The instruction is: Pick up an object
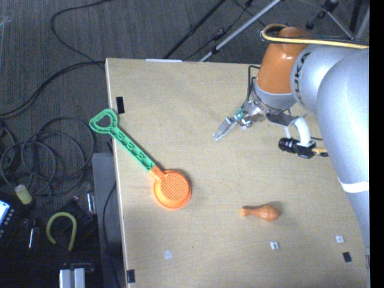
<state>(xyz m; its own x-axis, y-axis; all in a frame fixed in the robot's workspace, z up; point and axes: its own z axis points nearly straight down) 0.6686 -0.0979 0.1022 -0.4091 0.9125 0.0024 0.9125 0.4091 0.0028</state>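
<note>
bench (198, 89): pale wood top. strainer (144, 161): green handle, orange mesh head, flat on the bench. wooden peg (261, 212): lying right of the strainer's head, well apart. hand (227, 128): above the bench, up and right of the strainer, fingers parted, gripping nothing.

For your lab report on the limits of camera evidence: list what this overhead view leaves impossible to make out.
- Gripper: its fingertips are small and blurred in the camera view, so their state is unreadable.
- Arm: cut off by the right edge; its bulk hides the bench beneath.
- Small markers on the bench: too small to read.
- Orange pear-shaped object: too small to identify.
- Strainer: mesh detail blurred.
</note>
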